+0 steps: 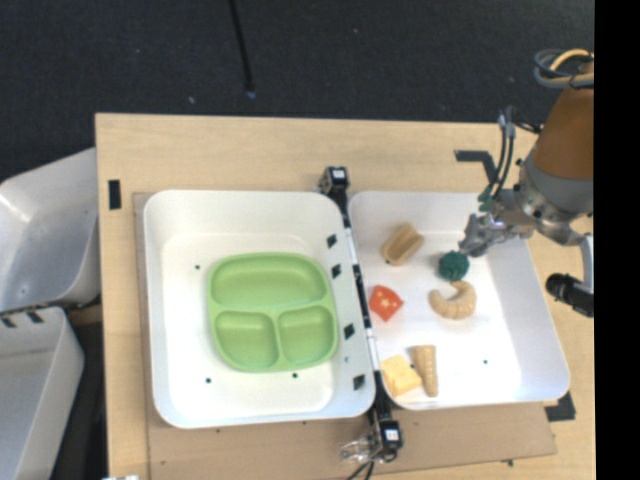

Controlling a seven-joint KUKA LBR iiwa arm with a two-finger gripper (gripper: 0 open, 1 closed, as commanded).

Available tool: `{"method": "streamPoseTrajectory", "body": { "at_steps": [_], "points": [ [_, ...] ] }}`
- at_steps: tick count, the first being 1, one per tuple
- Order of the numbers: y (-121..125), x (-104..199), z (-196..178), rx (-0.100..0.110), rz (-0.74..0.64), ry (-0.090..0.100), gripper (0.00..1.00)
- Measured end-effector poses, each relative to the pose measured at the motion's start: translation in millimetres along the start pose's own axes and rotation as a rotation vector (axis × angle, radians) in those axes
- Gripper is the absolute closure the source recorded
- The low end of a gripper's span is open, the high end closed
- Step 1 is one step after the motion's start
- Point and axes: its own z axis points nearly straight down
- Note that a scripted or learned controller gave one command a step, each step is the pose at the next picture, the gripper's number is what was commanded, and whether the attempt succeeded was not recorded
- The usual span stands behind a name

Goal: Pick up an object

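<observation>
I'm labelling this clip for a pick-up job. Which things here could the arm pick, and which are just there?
Candidates to pick:
green ball, nearest the gripper
tan log
croissant
red piece
cone
yellow block

Just there:
green divided tray
left bin

Robot lab, wooden bench (250, 153), two white bins (170, 368), dark floor (120, 38)

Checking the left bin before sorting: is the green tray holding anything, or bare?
Bare. All three compartments of the green tray show plain green; the food pieces lie in the right bin.
</observation>
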Motion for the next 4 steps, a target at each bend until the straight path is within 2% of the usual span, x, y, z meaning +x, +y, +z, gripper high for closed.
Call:
{"method": "streamPoseTrajectory", "body": {
  "at_steps": [1, 4],
  "points": [
    [0.9, -0.3, -0.7, 0.005, -0.002, 0.002, 1.0],
    [43.2, 136.5, 8.8, 0.005, -0.004, 0.002, 1.0]
  ]
}}
